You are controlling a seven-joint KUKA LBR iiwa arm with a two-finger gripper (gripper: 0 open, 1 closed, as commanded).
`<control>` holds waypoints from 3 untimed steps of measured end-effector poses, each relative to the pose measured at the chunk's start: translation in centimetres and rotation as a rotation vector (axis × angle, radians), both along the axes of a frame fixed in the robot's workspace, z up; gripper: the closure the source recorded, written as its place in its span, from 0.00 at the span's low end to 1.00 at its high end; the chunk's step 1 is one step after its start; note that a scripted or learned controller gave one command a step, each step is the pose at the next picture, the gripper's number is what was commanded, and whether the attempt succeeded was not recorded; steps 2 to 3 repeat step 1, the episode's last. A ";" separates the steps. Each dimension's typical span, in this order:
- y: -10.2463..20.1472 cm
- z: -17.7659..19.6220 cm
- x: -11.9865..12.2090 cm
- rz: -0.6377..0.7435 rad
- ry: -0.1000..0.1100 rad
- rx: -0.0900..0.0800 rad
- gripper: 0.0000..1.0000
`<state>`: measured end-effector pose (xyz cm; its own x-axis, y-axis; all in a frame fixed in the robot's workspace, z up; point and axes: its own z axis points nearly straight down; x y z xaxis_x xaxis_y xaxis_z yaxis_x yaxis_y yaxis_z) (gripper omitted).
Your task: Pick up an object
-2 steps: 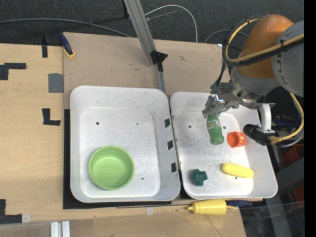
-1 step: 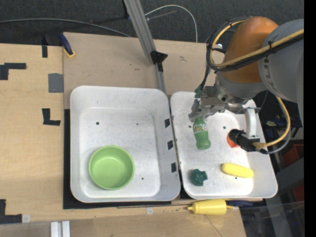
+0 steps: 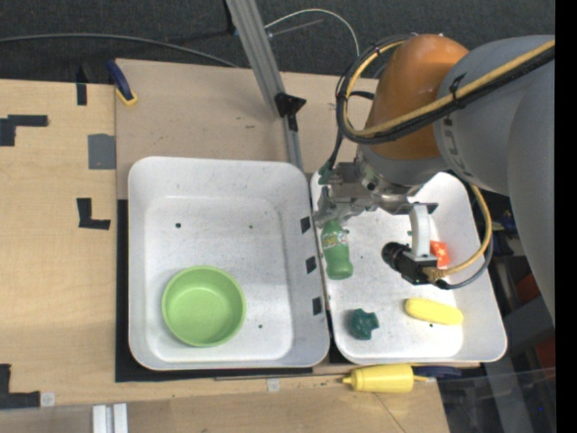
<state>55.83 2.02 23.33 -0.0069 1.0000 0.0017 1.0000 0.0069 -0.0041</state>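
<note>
Overhead, 2 white bins sit side by side on a wooden bench [image 3: 54,242]. Places below are given relative to the right bin [image 3: 482,332]. Its neighbour, the left bin [image 3: 216,188], holds a green bowl [image 3: 204,306]. A grey arm [image 3: 487,97] reaches over the right bin's upper half. Its gripper [image 3: 335,213] sits at the bin's left edge, fingers closed around the top of a green bottle [image 3: 337,256]. Near the bin's lower wall lie a yellow banana-shaped object [image 3: 434,311] and a small dark green object [image 3: 362,323].

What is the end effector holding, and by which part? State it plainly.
Cannot be told: the end effector sits at the top of the green bottle, but no grip shows.
</note>
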 end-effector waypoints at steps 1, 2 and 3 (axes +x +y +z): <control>4.9 0.7 -1.6 0.001 0.000 0.000 1.00; 4.9 0.7 -1.6 0.001 0.000 0.000 1.00; 4.9 0.7 -1.6 0.001 0.000 0.000 1.00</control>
